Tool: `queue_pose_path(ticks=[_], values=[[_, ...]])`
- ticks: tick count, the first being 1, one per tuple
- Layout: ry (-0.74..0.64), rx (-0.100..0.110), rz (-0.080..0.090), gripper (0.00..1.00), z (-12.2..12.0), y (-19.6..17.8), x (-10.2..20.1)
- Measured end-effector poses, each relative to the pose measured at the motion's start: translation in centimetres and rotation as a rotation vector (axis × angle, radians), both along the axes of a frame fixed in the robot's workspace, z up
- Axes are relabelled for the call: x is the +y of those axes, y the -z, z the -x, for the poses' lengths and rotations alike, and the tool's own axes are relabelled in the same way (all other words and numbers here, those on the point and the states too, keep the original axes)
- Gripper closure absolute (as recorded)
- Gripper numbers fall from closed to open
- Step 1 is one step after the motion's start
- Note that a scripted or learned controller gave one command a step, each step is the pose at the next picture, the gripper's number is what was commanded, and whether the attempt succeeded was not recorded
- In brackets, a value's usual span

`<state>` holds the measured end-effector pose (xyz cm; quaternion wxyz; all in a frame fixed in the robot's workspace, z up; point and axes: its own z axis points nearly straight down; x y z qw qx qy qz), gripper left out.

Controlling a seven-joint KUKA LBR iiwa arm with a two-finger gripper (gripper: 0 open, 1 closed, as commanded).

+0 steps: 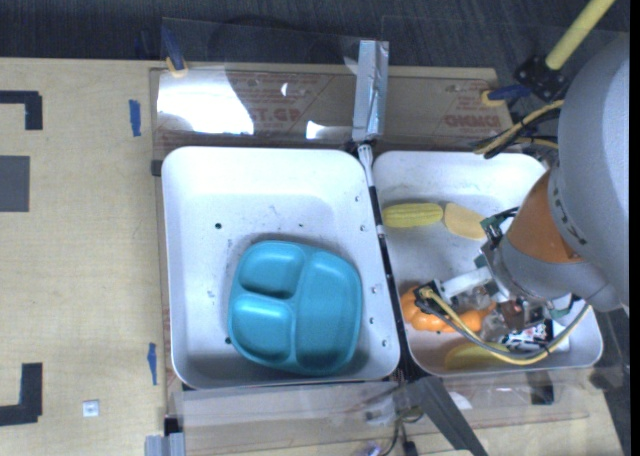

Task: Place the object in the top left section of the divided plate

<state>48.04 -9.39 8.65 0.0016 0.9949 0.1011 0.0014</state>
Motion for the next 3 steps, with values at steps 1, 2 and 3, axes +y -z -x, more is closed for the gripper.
queue_pose_path(ticks=[1, 2, 3], values=[[-0.001, 0.0, -0.001, 1.0, -0.01, 0.0, 0.0], [0.001, 0.0, 0.0, 1.0, 0.0, 0.0, 0.09], [-0.001, 0.0, -0.001, 1.0, -0.01, -0.01, 0.08]])
